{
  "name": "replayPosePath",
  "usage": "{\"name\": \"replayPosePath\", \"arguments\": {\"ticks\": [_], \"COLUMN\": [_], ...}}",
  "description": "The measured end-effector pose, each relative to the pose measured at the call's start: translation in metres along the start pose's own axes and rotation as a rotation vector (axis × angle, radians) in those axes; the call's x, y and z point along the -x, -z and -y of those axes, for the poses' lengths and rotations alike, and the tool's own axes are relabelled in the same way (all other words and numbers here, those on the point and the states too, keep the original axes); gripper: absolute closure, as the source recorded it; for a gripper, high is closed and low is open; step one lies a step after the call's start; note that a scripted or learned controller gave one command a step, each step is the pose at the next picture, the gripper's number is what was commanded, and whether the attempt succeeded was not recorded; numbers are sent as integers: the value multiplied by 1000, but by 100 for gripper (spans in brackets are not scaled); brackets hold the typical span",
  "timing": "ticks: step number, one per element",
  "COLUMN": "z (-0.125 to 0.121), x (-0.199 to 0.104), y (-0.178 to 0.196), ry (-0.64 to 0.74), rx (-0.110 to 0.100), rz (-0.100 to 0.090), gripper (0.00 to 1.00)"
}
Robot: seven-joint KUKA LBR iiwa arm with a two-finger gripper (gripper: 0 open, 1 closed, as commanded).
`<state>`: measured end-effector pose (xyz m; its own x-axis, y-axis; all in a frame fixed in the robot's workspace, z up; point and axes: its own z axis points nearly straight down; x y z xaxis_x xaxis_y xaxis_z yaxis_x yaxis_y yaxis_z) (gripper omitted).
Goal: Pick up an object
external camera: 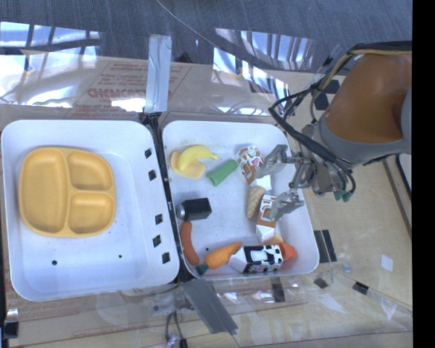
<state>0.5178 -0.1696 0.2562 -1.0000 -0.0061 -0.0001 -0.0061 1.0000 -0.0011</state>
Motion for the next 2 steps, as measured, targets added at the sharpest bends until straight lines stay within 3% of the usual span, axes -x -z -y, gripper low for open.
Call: {"name": "replayPosePath", "arguments": {"ticks": [1, 2], "z": [40, 18], "x": [2, 69], "y": [-153, -164], "ry": [58, 209], "rx": [4, 2], "rz": [-6, 3], "gripper": [0, 0]}}
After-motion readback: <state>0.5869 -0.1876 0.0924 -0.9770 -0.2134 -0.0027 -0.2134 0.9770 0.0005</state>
